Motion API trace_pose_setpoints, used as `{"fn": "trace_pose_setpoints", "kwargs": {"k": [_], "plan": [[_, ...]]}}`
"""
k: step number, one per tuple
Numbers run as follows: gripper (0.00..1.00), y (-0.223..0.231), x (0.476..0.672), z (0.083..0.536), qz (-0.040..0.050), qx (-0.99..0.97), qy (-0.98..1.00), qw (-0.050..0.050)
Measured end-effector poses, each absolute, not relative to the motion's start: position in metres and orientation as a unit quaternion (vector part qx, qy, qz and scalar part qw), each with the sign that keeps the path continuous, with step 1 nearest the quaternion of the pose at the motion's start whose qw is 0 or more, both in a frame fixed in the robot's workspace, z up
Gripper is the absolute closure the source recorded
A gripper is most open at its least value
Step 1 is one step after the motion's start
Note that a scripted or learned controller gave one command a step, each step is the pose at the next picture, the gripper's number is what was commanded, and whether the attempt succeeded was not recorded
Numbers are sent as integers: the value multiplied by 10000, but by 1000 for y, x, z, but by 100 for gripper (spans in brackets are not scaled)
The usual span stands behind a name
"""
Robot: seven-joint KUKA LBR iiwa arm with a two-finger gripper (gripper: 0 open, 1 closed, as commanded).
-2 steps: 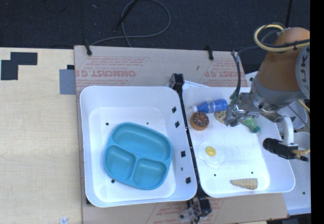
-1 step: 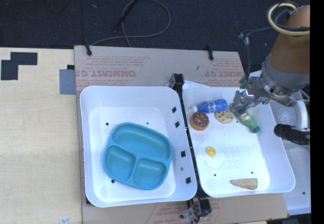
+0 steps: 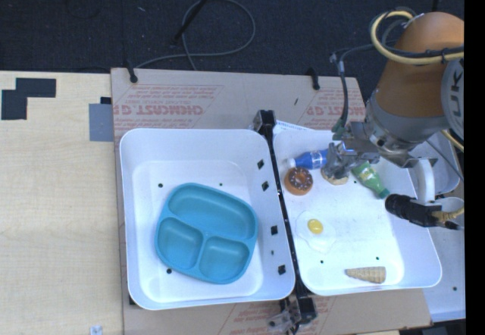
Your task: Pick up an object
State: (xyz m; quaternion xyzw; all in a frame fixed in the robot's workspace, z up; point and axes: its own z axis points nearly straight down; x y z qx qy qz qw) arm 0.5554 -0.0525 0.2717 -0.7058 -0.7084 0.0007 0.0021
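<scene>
Jaws hidden from this angle: cannot tell whether spread or pressed together, and nothing is visibly pinched. Gripper (image 3: 336, 171) sits low in the right bin (image 3: 424, 269), in its far half. Nearest the camera is the cone (image 3: 365, 274), lying flat by the front wall and well apart from the tool. Next back is the fried egg (image 3: 315, 228), flat on the bin floor; a thing that thin likely gives little to grip. Further back is the donut (image 3: 298, 181), close to the bin's inner wall. Then comes the crowded patch. Blue bottle (image 3: 310, 160) lies on its side just beside the gripper, toward the left bin (image 3: 136, 174), touching it or nearly so. Green bottle (image 3: 371, 180) lies tilted just beside it on the opposite side. By position the likeliest target is one of these two bottles; cannot say which. Risks, as judged: both bottles are round and lying down, so a close that lands off-centre could squirt one out sideways or roll it into the donut. A descent into the gap between them could close on nothing. Catching an edge of both could lift one loosely and drop it. Blue bottle lies toward the far wall, so little room behind it. Left bin holds a blue tray (image 3: 206, 233), well apart and no concern.
</scene>
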Motion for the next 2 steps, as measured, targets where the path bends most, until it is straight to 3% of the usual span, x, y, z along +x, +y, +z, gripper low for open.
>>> {"fn": "trace_pose_setpoints", "kwargs": {"k": [2], "plan": [[100, 47, 529, 248, 19, -7058, -7084, 26]]}}
